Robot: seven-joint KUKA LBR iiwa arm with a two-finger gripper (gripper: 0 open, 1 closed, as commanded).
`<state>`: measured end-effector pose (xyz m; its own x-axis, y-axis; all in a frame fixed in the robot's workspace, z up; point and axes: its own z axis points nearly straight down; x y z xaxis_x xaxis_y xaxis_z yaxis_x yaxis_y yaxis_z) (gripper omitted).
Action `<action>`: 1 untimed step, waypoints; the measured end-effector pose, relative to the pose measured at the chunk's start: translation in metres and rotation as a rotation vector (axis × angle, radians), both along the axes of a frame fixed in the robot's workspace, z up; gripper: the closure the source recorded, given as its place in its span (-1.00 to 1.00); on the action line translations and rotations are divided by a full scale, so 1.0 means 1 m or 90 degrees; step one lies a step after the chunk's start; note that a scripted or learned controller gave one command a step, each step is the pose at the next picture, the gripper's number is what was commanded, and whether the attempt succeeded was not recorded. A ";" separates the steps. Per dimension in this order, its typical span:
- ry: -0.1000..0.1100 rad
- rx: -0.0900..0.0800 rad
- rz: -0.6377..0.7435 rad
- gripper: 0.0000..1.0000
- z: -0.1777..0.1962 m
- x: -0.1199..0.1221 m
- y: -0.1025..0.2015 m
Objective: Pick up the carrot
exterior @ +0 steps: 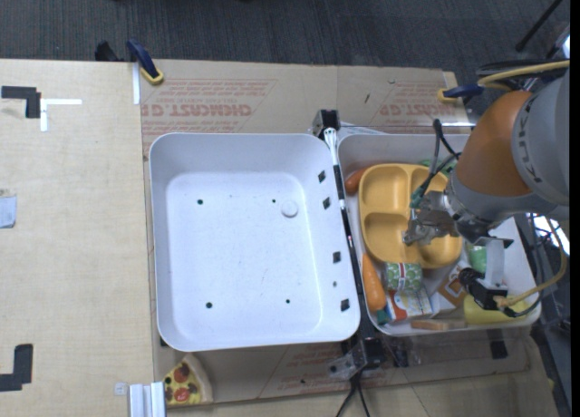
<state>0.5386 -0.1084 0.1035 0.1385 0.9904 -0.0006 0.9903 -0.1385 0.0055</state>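
Gripper [422,225] low over yellow divided dish [391,202] in right bin [355,147]; finger state impossible to tell. Carrot [372,283] at about 7 o'clock from gripper, against bin's left wall, beside green-labelled packet [403,276]. Long axis near 12–6; tip end unclear. Risks: fingers jamming on wall, snagging dish or packet, closing on nothing.

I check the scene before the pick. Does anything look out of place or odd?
One thing: a toy pizza slice lies outside both bins, on the cardboard by the left bin's near corner. The carrot lies in the crowded right bin, against its left wall.
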 end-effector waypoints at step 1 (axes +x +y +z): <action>0.000 0.000 0.000 -1.00 0.000 0.000 0.000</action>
